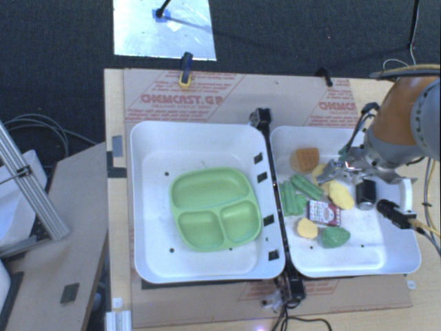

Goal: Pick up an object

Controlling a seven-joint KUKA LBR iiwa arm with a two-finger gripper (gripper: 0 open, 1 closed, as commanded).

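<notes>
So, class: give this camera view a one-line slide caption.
Gripper hovers over toy food in the right bin; green divided tray sits in the left bin.

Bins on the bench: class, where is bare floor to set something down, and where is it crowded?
Left bin: bare floor rings the green divided tray. Right bin: bare along the near wall, below the green toy. Crowded: its middle, from the orange piece to the gripper.

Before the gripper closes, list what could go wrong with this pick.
1. The gripper hangs over tightly packed items: the yellow piece, green beans and red carton nearly touch, so it may snag two or shove one aside.
2. The yellow piece looks rounded and could slip out.
</notes>
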